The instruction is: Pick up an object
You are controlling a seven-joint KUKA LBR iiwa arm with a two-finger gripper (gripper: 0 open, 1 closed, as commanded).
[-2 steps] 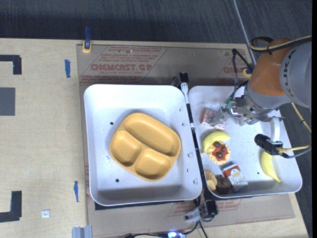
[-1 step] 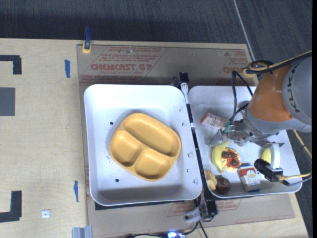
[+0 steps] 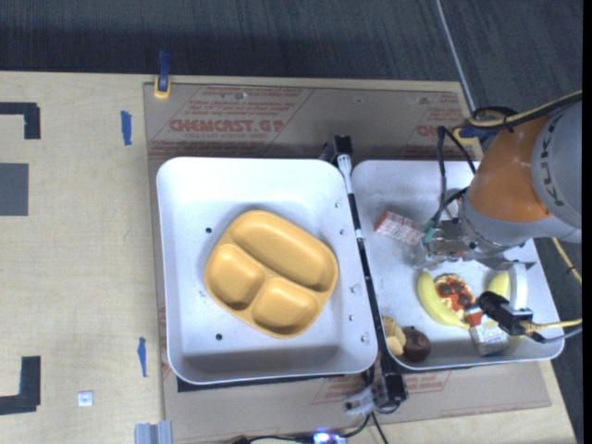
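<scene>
One smooth yellow three-compartment moulded tray [image 3: 269, 272] in left white bin [image 3: 176, 248], one crinkled red-white packet [image 3: 398, 225], one yellow banana [image 3: 442, 299], right bin [image 3: 388, 178], gripper [image 3: 442, 239] state cannot tell.

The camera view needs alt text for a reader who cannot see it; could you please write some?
Seen from above, a grey and orange robot arm reaches from the right over the right white bin, which holds a banana, a small red-and-white packet and other small items. The left white bin holds a yellow three-compartment tray.

Bright, even overhead light; perhaps slightly soft.
</scene>
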